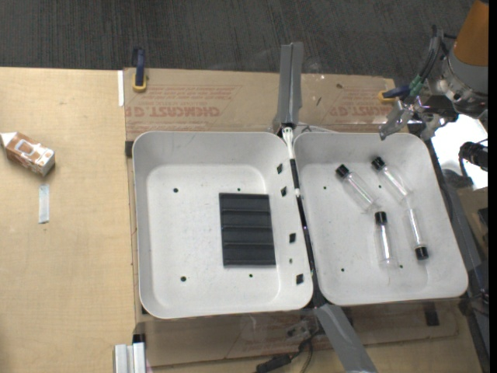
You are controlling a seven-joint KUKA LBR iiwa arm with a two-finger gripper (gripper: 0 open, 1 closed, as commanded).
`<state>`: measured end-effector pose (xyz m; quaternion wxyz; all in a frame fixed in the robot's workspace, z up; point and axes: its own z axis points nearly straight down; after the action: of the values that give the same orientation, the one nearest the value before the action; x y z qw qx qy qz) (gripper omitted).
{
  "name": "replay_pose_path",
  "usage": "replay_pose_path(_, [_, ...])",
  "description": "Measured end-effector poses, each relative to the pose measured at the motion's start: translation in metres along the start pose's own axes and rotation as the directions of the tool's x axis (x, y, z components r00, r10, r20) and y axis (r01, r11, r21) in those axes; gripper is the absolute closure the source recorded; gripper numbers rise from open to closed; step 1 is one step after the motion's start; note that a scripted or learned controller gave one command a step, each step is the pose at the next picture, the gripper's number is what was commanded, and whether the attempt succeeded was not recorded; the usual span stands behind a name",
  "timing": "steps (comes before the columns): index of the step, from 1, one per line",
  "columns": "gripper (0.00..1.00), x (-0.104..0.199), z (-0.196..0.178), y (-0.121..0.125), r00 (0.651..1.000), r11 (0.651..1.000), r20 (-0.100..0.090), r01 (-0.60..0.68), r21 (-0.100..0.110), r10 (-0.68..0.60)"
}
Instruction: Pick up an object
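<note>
Several clear tubes with black caps lie in the right bin, among them one near the middle, one at the upper left and one toward the right. A black ribbed block lies flat in the middle of the left bin. My gripper hangs over the right bin's far right corner, above and apart from the tubes, with the orange-banded wrist behind it. Nothing shows in its grasp.
A grey divider post stands between the bins at the back. Brown cardboard lies behind the bins. On the wooden bench to the left rest a small carton and a white strip.
</note>
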<state>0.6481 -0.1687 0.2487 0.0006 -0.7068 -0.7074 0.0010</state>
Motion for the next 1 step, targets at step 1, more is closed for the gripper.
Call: replay_pose_path(1, [0.0, 0.0, 0.1515, 0.011, 0.996, 0.996, 0.0, 0.089, -0.001, -0.089])
